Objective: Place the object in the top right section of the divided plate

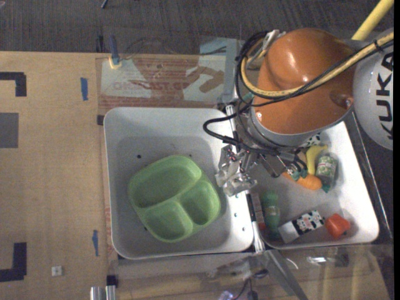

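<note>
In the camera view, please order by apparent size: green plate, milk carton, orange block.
1. green plate, clearly largest.
2. milk carton.
3. orange block, smallest, though not by much.

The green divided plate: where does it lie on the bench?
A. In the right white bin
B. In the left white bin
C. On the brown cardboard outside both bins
B: the green divided plate lies on the floor of the left white bin, apart from the toys in the right bin.
</note>
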Available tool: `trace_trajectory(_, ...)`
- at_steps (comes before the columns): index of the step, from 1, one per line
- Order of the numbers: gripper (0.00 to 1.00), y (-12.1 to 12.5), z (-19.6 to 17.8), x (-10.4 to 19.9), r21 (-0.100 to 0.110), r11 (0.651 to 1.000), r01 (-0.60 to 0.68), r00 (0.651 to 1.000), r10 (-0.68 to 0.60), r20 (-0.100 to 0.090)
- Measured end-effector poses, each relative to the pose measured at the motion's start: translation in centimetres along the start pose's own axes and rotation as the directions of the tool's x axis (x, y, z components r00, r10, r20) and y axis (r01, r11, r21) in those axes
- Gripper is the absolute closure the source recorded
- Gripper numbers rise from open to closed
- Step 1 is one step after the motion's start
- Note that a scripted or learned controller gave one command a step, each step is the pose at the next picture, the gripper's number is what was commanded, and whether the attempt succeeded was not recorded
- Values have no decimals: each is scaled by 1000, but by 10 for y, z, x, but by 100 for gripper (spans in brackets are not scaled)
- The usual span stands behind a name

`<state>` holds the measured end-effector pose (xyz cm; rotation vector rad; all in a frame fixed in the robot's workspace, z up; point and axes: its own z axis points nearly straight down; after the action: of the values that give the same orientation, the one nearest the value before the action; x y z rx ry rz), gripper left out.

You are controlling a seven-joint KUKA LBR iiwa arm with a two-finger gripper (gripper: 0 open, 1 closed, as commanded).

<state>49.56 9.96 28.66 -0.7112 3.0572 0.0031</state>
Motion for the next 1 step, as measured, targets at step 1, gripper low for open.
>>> trace_trajectory(1, 100, -21, 57, 16, 1, 998, -65, 998, 65, -4)
